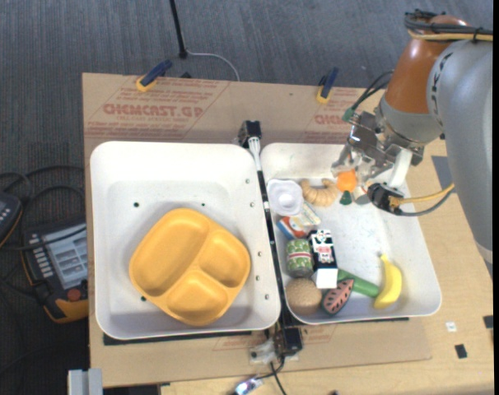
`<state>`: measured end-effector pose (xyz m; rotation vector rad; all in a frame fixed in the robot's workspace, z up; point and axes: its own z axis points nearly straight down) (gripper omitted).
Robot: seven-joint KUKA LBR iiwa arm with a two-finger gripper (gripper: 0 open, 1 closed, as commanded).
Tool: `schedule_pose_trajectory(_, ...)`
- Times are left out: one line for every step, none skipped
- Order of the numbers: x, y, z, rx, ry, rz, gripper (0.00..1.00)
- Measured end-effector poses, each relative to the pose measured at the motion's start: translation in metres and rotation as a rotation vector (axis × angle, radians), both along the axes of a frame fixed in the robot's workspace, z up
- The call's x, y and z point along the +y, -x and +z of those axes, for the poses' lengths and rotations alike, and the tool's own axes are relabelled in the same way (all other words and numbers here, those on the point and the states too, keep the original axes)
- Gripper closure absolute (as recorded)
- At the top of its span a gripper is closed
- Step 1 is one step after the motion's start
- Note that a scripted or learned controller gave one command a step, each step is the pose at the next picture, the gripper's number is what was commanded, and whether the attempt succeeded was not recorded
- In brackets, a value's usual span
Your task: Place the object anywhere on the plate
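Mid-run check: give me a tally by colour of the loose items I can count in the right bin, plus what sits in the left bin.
Right bin:
Yellow: 1, banana
Orange: 1, small orange piece below the gripper
Tan: 2, croissant, brown ball
White: 1, cup
Green: 1, can
Black-and-white: 1, carton
Red-green: 1, watermelon slice
Left bin:
Yellow: 1, plate
Total: 9

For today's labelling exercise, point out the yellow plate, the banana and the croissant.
Yellow plate (189,263), camera view, centre ridge between compartments.
Banana (389,283), camera view, middle of its curve.
Croissant (320,192), camera view, middle of its body.
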<state>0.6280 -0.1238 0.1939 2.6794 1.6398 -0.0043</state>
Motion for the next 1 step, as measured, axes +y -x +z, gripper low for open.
schedule_pose_trajectory(-0.0001,0.0,0.0001,0.0,0.0,0.0,0.0)
